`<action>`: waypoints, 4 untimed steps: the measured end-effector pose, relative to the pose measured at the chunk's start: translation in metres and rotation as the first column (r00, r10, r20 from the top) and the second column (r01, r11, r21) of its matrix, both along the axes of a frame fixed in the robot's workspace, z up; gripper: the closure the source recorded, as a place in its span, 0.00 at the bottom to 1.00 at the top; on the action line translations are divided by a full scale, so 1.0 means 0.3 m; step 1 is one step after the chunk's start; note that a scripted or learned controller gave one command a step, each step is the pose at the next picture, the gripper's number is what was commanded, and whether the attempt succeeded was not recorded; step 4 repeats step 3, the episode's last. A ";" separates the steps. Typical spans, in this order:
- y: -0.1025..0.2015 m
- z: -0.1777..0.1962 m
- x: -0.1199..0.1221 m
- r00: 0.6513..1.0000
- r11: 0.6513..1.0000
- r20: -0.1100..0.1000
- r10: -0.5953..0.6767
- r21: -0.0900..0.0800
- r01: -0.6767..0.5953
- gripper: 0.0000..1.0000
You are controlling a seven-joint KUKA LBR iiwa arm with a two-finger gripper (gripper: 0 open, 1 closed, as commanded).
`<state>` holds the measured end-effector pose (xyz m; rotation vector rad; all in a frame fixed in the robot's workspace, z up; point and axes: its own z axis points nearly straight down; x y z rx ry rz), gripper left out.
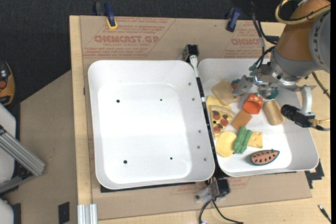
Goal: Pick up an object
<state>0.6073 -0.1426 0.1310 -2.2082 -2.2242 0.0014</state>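
Note:
The right bin (302, 140) holds several toy foods. A red-orange piece (253, 104) lies just under my gripper (258, 87), which hangs over the bin's upper middle. Around it are a tan bread chunk (222, 91), a tan roll (272, 112), a pizza slice (219, 117) and an orange stick (241, 120). Nearer the front lie a yellow lemon (226, 144), a green vegetable (242, 140), a yellow cheese wedge (256, 139) and a watermelon slice (264, 156). The gripper's body hides whether it touches the red-orange piece.
The left bin (100, 113) sits beside the right one, with a black hinge strip (202, 102) between them. Both rest on a brown board (157, 34) held by blue clamps (109, 14). The arm's orange-banded wrist (302, 34) and black cables (296, 115) crowd the right bin's far-right side.

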 end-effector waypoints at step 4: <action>0.153 0.079 0.206 1.000 1.000 0.015 -0.001 -0.005 0.001 1.00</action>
